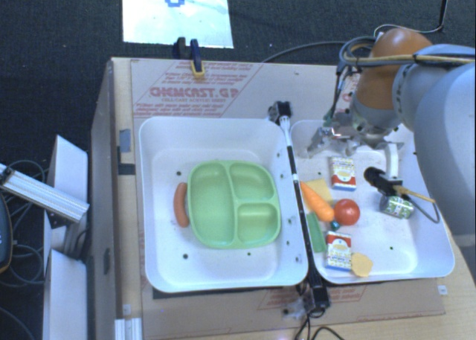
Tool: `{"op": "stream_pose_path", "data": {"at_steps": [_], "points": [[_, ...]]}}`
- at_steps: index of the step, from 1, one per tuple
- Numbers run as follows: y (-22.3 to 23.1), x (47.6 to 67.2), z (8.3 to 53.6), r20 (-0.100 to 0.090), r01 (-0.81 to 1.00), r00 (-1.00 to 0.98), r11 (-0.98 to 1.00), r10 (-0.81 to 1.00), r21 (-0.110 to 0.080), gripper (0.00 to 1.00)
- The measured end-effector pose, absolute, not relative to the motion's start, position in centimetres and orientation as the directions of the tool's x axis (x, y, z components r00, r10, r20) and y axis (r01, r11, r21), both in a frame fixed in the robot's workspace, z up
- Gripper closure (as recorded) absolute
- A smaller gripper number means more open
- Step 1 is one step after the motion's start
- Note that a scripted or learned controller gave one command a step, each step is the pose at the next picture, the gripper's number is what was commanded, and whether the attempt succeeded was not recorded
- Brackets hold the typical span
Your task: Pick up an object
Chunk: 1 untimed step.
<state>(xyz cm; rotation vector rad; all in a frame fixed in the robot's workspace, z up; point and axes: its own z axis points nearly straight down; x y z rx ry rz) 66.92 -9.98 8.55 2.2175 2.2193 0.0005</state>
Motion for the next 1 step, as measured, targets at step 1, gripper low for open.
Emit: {"op": "stream_pose_path", "data": {"at_steps": [1], "points": [[-8.56, 66.90, 8.50, -0.002, 1.000, -0.004, 0.004, 1.000, 0.002, 0.00]]}}
